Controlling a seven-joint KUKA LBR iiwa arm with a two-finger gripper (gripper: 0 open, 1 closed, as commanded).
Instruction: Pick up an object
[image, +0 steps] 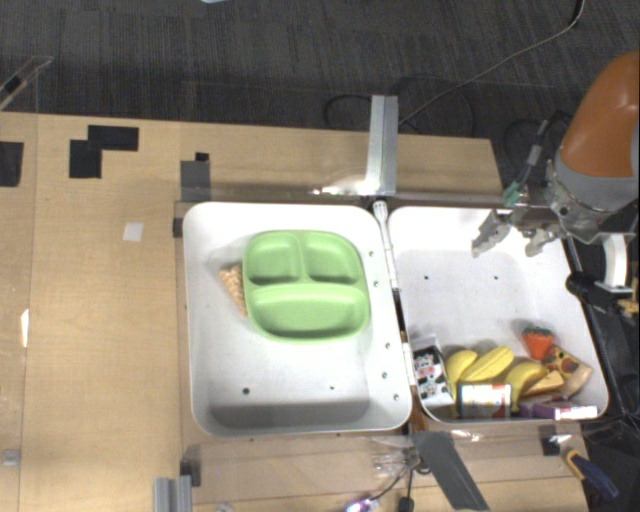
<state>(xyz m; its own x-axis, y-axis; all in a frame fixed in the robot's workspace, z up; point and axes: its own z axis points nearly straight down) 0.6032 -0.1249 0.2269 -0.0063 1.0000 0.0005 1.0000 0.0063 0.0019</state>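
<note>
Two spread fingers (487, 236) of the end effector (512, 236) hang open over the right bin (440, 300), bananas (490, 368) well below it, nothing gripped.

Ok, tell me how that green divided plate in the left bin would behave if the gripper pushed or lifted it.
The green plate looks like rigid moulded plastic, so probably stiff and light. Wide and flat, it should slide rather than tip. Its low rim likely gives the gripper little to pinch.
</note>
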